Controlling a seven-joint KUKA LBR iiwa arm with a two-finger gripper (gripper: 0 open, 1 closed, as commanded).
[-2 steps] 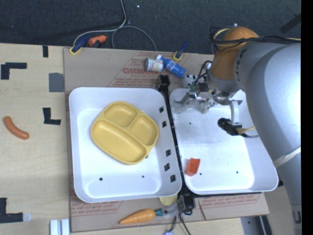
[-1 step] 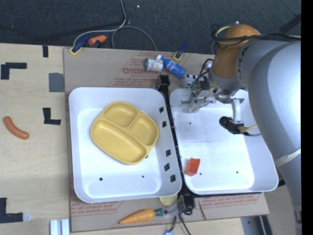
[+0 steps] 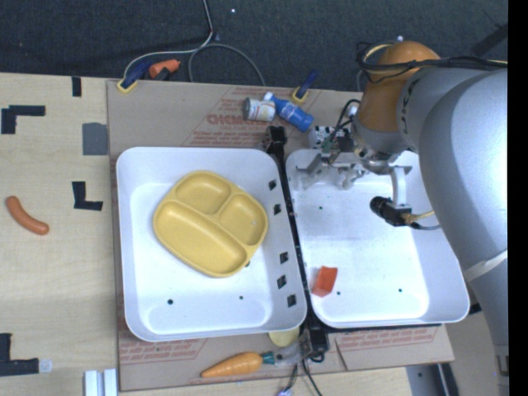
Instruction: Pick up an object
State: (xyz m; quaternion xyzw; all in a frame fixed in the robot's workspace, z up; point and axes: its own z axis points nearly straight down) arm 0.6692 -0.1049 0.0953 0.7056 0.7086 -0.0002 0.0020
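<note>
Two white bins sit side by side on the surface (image 3: 49, 304), shot from above at a slant. Left bin (image 3: 136, 304) has a yellow divided plate (image 3: 211, 221) lying flat in the middle, three compartments, taking up a good chunk of the floor. Right bin (image 3: 412, 304) has one small orange-red block (image 3: 324, 280) near its front left corner, just beside the wall between the bins, apart from everything else.

Arm (image 3: 462, 155) comes in from the right, big grey body with the orange band (image 3: 392, 89) up top. The hand (image 3: 334, 167) is down at the back left corner of the right bin, well apart from the block. Can't tell how its fingers stand, too much metal clutter there, and nothing is visibly gripped.

Around the bins: a toy carrot (image 3: 233, 365) lies by the front edge below the left bin, a toy sausage (image 3: 27, 215) is way off to the left on the surface, and a blue and white bottle (image 3: 279, 110) lies on its side behind the bins. An orange-handled clamp (image 3: 148, 73) sits at the back left of the cardboard (image 3: 206, 122).
</note>
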